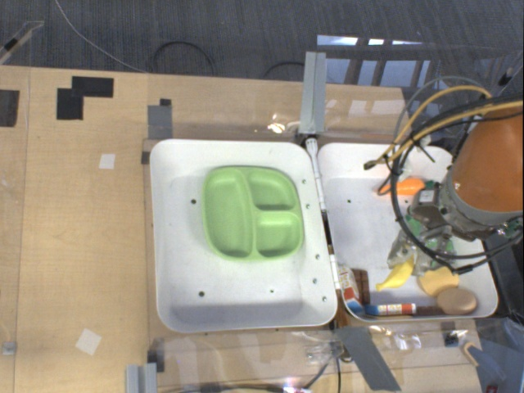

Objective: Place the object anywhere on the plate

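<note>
The gripper point(409, 248) hovered low over the yellow plastic banana point(395, 275) in the right white bin point(352, 211), seemingly at the picking stage (its grip could not be told). Next it needed carrying to the green divided plate point(250, 211).

A divided plate point(250, 213) was set in the left bin point(176, 244); small items were clustered in the right bin point(352, 211).

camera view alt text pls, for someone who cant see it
A grey and orange robot arm reaches over the right white bin, which holds a banana and other small items. The left bin holds a green divided plate.
</note>
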Action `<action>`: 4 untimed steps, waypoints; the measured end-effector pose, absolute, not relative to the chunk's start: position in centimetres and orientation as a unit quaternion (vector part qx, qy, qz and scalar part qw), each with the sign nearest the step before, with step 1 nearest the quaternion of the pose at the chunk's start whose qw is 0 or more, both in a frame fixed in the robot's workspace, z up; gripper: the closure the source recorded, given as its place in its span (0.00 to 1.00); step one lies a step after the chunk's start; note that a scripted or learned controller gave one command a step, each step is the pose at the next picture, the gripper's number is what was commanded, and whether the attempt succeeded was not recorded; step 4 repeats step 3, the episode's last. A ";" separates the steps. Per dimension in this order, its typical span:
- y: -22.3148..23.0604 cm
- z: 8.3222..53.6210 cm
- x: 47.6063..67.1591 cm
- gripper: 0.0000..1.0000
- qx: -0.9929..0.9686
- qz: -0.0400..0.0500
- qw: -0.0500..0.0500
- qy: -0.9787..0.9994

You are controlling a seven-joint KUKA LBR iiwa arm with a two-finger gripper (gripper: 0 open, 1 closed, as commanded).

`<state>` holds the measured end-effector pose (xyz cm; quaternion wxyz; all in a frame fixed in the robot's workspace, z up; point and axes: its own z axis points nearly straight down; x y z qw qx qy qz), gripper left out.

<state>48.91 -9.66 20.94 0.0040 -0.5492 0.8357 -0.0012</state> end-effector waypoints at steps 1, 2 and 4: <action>-1.1 18.4 55.7 1.00 -0.660 0.000 0.004 0.751; 7.1 18.6 59.5 1.00 -0.706 0.000 0.005 0.708; 6.8 18.6 59.5 0.00 -0.704 -0.001 0.004 0.710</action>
